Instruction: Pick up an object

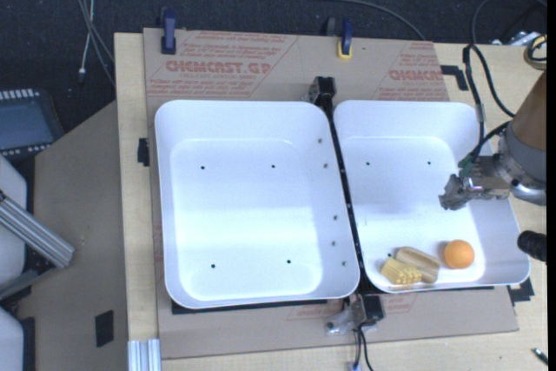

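Observation:
Three small items lie near the front edge of the right bin: an orange ball, a tan bread-like roll and a yellow corn cob touching the roll's front. My gripper hangs over the right side of that bin, behind the orange ball and apart from it. Nothing shows between its fingers.
The left bin sits beside the right one, with a black divider clamp between them at the back. Cardboard covers the bench behind the bins, held by blue clips. Cables trail across the dark floor.

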`<action>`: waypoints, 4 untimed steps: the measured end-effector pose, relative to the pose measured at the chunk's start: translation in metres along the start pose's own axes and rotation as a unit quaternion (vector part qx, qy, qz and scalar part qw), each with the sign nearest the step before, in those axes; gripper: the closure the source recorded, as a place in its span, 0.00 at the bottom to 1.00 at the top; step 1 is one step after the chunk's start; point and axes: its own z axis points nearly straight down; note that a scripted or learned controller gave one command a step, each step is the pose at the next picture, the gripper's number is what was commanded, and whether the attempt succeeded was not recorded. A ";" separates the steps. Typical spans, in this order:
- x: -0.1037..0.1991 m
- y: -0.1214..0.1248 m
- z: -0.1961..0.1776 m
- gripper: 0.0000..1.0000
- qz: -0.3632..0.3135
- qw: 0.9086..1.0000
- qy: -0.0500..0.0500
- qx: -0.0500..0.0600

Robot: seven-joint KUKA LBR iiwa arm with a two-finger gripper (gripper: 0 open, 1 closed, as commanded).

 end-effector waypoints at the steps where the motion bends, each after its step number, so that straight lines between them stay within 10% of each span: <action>1: 0.049 0.008 0.005 1.00 -0.002 1.000 0.001 0.002; 4: 0.213 0.040 -0.022 1.00 -0.003 1.000 0.001 0.002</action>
